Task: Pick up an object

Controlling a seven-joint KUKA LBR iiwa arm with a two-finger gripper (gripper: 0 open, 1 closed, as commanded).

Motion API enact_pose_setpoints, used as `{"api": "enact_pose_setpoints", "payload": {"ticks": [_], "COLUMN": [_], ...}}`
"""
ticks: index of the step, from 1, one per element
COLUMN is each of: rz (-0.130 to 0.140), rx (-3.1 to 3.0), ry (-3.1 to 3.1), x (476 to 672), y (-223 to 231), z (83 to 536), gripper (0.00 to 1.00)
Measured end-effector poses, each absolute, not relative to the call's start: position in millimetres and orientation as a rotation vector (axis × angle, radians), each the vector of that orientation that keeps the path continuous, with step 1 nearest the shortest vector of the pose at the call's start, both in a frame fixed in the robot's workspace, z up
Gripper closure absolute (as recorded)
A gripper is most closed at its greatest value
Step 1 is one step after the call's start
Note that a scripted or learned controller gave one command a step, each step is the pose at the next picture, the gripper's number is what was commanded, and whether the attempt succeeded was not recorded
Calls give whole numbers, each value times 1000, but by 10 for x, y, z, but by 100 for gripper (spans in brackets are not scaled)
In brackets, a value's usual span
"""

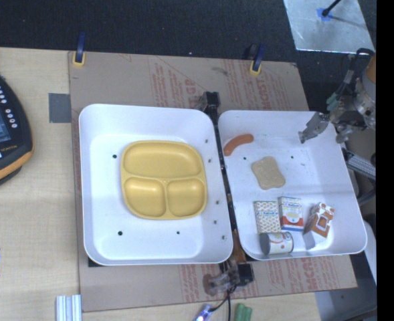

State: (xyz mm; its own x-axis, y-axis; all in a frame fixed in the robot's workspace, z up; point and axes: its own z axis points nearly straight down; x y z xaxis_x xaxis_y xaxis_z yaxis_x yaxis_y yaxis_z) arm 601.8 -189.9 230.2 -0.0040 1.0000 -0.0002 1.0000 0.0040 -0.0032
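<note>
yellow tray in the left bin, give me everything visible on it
The yellow tray is a rounded-rectangle divided plate, plastic by its look, matte pale yellow. It has three compartments: one wide section across the far side and two smaller ones side by side on the near side, split by raised ridges. It lies flat and right way up near the middle of the left bin, resting on the bin floor. Nothing sits in it or touches it.

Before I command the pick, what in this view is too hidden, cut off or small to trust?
- gripper: small and dark at the right bin's far corner; finger state unreadable.
- Arm: cut off by the frame edge.
- small boxes and can: print too small to read.
- handheld controller: cut by the left edge.
</note>
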Motion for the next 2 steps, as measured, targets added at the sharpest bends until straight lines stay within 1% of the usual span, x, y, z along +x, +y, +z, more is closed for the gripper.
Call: {"api": "enact_pose_setpoints", "payload": {"ticks": [1,2], "rz": [6,7], "rx": [-2213,-2213], "ry": [-2226,-2226], "x": [6082,5928], "y": [-1204,-1135], "z": [1552,911], "gripper": [0,0]}}
